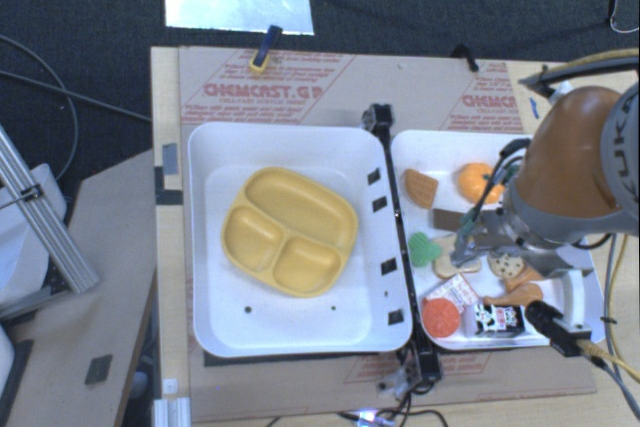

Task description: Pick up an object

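The right bin (410, 147) holds several small toy foods. An orange wedge (420, 187) and an orange fruit (476, 181) lie at its far side. A green piece (424, 248) sits by the left wall. Near the front lie a red round piece (441, 316), a white packet (456, 292), a black-and-white carton (497, 318), a cookie (506, 266) and an orange-brown piece (521, 293). My gripper (465, 251) hangs low over the middle of this bin, just right of the green piece and left of the cookie. The arm's wrist hides what lies under it.
The left bin (215, 315) carries a yellow divided plate (290, 230). A black divider with clips (392, 215) runs between the bins. A small dark flat piece (448, 218) lies just beyond the gripper. The arm's bulky orange-brown wrist (575, 155) covers the right bin's right side.
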`<action>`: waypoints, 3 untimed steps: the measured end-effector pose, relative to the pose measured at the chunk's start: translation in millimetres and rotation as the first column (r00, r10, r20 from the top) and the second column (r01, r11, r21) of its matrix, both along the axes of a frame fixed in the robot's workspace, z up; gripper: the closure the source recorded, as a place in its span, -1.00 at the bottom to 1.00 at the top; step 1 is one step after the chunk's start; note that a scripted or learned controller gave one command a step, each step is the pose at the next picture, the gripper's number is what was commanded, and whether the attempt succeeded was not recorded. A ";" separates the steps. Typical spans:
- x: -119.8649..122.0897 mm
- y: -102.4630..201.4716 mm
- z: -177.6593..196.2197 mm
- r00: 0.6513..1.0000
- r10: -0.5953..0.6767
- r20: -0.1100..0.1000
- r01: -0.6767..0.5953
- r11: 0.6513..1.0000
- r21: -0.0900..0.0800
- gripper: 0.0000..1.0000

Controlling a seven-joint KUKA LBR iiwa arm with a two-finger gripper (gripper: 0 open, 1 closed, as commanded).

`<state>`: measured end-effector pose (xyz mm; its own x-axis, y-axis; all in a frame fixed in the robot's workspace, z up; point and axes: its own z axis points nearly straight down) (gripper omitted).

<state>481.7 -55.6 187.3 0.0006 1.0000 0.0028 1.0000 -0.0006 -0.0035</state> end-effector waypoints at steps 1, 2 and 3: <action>6.4 -1.7 5.1 1.000 0.001 0.003 -0.001 1.000 -0.003 1.00; 7.7 -2.1 14.4 1.000 0.002 0.004 -0.002 1.000 -0.002 1.00; 9.0 -2.4 23.5 1.000 0.002 0.005 -0.002 1.000 -0.002 1.00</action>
<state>490.7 -58.0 210.9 -0.0016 1.0000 0.0010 1.0000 0.0016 0.0014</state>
